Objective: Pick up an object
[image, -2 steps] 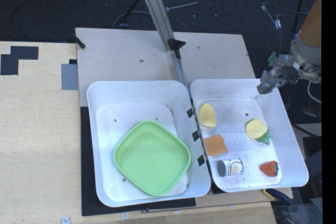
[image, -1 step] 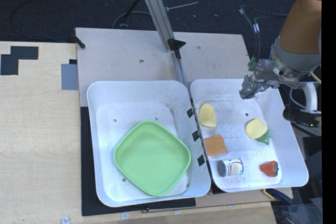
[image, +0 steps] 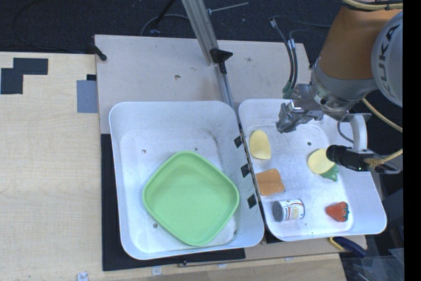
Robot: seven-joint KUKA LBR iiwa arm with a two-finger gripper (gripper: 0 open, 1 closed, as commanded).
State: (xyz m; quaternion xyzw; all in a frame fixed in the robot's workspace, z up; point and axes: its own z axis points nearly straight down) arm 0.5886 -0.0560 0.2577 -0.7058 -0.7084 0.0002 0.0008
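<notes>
Objects for picking lie in the right bin (image: 368, 224), a shallow white tray with rounded corners. Toward its left side sits a pale yellow, smooth, teardrop-like piece (image: 260, 144), and just nearer than it an orange, flat, roughly square piece (image: 270, 181) with a matte surface. Nearer still lies a small can (image: 289, 210) on its side, cylindrical, with a white label and a dark end. At the near right corner rests a small red piece (image: 337, 210) shaped like a strawberry. Toward the right wall a rounded yellow piece with a green edge (image: 321, 162) sits partly under a dark fitting on the arm.

The gripper (image: 288, 120) hangs over the far part of the right bin, apart from all of these things, with nothing between its fingers; whether they are spread or pressed together cannot be told from this angle. Above it rise the grey wrist and the glossy orange band (image: 352, 36).

The left bin (image: 125, 122) holds a light green, smooth plastic plate (image: 191, 197), square with rounded corners. A ribbed metal rail (image: 200, 16) slants across the far bench.
</notes>
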